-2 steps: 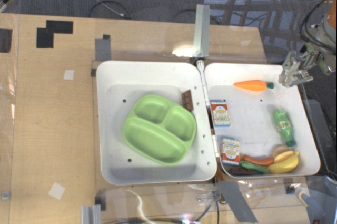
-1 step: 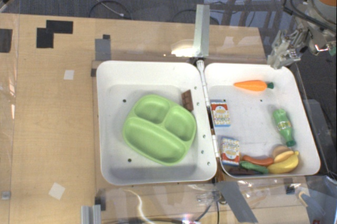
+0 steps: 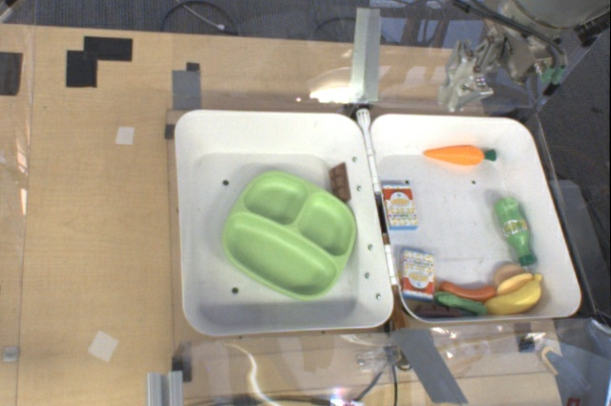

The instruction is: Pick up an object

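Hovering gripper with grip unreadable, one carrot, one green bottle, two small cartons.

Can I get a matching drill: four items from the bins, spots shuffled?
Items:
1. carrot
2. green divided plate
3. green bottle
4. banana

Places:
A. left bin, centre
B. right bin, near corner by the right wall
C. right bin, far end
D. right bin, along the right wall, mid-way

Pairs: 1-C, 2-A, 3-D, 4-B
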Robot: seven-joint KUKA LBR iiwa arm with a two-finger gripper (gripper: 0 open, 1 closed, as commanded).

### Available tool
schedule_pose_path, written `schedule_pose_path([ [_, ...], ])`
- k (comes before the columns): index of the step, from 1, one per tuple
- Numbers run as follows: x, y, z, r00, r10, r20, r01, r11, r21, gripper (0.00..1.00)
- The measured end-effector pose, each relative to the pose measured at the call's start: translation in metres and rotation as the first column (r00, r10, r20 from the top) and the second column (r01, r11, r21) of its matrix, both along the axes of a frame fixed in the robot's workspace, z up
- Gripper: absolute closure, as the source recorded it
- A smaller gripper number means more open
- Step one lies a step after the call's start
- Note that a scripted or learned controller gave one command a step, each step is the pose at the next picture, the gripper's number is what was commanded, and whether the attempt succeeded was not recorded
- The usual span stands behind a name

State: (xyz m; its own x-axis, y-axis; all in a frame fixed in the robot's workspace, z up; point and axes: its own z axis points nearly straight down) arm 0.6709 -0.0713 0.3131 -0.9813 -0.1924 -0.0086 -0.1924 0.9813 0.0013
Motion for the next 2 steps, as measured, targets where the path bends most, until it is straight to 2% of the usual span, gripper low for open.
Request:
schedule_pose_path([
  [1,-0.001,0.093,-0.005,0.999,-0.048,0.000,0.048,0.999,0.001,1.00],
  [2,0.002,0.091,0.008,0.999,-0.051,0.009,0.051,0.999,0.002,1.00],
])
